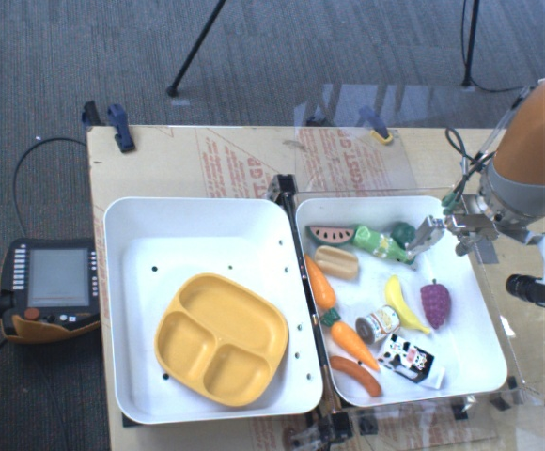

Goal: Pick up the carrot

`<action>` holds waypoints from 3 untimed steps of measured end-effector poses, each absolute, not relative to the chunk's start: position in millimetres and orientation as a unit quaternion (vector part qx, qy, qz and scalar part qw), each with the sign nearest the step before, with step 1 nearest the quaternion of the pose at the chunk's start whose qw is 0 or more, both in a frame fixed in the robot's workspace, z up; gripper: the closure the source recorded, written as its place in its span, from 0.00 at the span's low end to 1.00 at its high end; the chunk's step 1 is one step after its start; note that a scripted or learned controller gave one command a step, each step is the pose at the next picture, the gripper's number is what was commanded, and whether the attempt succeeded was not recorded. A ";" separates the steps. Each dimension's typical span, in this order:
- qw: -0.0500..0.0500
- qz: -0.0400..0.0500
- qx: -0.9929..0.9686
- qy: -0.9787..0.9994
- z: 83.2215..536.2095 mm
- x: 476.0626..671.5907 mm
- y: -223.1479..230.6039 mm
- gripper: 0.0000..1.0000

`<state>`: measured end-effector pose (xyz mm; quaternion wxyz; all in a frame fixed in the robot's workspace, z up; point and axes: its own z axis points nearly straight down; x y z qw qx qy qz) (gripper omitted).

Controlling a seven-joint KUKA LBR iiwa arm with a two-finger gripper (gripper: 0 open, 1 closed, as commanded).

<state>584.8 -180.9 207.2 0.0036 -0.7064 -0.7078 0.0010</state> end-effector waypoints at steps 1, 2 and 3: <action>0.010 0.004 -0.736 -0.677 115.9 545.6 -98.4 0.00; -0.002 0.002 -0.772 -0.635 87.5 475.7 -86.3 0.00; 0.006 0.003 -0.775 -0.632 95.3 474.3 -85.0 1.00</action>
